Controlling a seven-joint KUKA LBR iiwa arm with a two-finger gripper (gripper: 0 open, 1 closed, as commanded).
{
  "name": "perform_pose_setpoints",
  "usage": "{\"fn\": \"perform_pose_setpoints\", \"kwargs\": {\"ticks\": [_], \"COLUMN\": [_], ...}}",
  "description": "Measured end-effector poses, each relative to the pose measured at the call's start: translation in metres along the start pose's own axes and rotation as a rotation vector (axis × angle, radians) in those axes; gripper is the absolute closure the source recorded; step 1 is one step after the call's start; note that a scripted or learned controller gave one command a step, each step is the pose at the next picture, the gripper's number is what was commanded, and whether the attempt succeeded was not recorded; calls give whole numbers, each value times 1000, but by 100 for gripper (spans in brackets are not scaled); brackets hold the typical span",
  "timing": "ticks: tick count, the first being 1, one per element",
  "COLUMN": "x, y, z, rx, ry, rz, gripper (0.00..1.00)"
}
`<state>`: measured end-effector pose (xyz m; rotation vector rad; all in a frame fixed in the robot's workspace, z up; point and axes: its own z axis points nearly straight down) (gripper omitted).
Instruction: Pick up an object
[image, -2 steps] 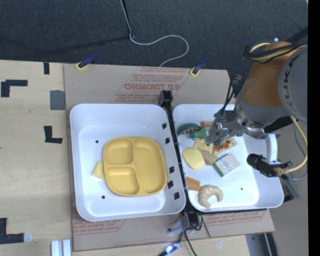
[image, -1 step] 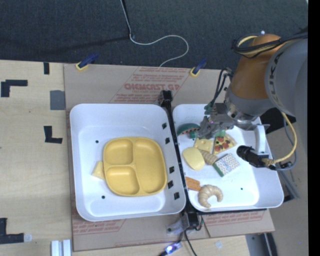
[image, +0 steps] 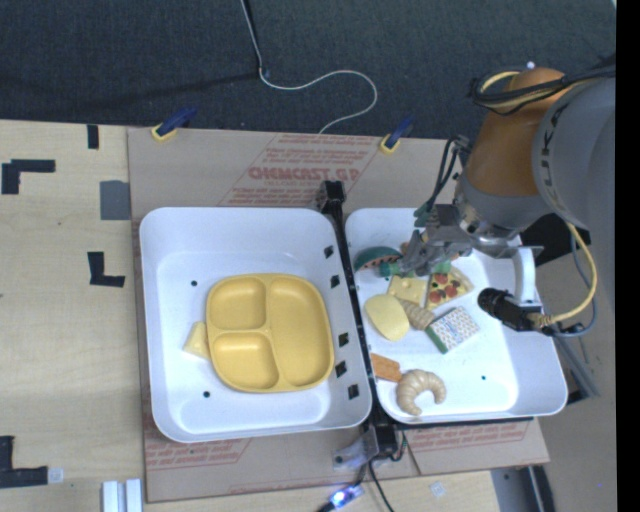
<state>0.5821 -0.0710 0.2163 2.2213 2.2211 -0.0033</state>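
Jaws (image: 425, 252): hanging over my right bin (image: 520, 385); grip state, I cannot tell.
Below me: pizza slice (image: 446, 287), cheese wedge (image: 407, 288) lying.
Near front: croissant (image: 420, 388) resting.
Left bin (image: 165, 300): holding yellow tray (image: 270, 332).

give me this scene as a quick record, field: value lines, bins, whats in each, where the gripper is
left bin: yellow divided plate, with a pale yellow piece tucked at its left edge
right bin: pile of toy food, including a croissant, pizza slice, pale lemon-like piece and a small green-edged packet
gripper: over the right bin's upper left part, above the food pile
grasp: nothing visibly held
arm: reaches in from the right
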Motion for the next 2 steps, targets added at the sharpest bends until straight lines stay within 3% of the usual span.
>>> {"fn": "perform_pose_setpoints", "kwargs": {"ticks": [1, 2], "x": [7, -4], "y": [1, -1], "z": [-10, -1], "rx": [0, 2], "ry": [2, 0], "rz": [-2, 0], "gripper": [100, 100]}}
